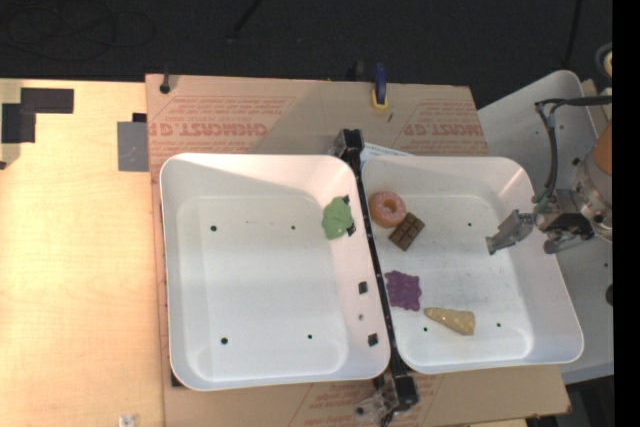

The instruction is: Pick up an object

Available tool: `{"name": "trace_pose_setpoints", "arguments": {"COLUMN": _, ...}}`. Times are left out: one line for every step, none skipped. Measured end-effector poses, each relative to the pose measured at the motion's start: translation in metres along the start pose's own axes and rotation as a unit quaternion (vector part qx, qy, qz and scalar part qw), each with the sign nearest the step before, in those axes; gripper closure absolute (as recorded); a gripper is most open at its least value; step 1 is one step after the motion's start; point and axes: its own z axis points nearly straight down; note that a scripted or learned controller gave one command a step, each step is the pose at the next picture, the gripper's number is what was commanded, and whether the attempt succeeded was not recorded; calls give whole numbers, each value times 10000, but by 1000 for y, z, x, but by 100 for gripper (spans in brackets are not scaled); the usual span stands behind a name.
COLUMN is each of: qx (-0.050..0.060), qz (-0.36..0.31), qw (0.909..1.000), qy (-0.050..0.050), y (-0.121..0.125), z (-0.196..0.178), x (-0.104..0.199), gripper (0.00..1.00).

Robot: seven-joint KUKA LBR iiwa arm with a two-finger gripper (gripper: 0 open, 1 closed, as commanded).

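Note:
The right bin [520,177] holds several small objects. A pink ring-shaped donut [387,207] lies near its far left corner, with a brown block [406,232] touching it on the near right. A purple lump [403,289] rests by the divider, and a tan wedge [451,320] lies near the front wall. A green lump [338,217] sits against the right wall of the left bin [200,185]. My gripper [535,232] hovers over the right bin's right side, open, with nothing between its fingers. It is well to the right of all the objects.
A black divider clamp [362,245] runs between the two bins. Cardboard [260,120] lies under the bins, on a wooden bench [70,265]. A blue and yellow clamp [380,87] stands at the cardboard's far edge. Cables [548,140] hang near the arm at right.

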Motion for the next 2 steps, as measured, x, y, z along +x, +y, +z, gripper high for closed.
{"name": "trace_pose_setpoints", "arguments": {"qx": 9, "qz": -1, "qw": 10000, "qy": 5, "y": 0, "z": -9, "x": -1, "gripper": 100}}
{"name": "trace_pose_setpoints", "arguments": {"qx": -5, "qz": -5, "qw": 10000, "qy": -1, "y": -9, "z": -83, "x": 16, "gripper": 100}}
